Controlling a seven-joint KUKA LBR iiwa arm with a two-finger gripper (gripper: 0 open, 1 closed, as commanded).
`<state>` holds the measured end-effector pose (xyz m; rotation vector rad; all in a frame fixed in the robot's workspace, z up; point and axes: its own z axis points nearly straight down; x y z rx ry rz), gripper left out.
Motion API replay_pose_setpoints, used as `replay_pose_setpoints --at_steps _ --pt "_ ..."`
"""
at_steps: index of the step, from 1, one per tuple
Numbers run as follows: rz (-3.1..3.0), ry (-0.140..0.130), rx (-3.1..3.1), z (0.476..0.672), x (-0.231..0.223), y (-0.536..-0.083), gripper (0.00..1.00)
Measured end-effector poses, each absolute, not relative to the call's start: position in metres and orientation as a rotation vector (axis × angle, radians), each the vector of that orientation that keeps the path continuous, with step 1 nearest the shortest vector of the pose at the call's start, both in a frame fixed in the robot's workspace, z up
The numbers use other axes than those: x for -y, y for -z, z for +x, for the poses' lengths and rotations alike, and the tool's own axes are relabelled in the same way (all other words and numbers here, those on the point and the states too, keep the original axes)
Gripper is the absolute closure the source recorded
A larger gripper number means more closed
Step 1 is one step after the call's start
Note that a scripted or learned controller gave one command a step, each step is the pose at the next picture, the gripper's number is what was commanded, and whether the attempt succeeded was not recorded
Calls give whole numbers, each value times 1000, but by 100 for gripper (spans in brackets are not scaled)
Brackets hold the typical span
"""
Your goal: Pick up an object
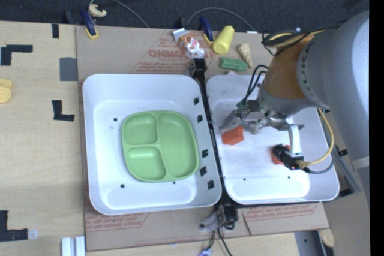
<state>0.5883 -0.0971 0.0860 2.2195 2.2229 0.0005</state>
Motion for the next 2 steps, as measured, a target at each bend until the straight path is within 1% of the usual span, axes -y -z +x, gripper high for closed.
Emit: replay_pose_setpoints --at_steps 1,2 --pt "2216 -2 -2220 589 98 -96 100" --pt "2219 0 -2223 584 82 -185 100"
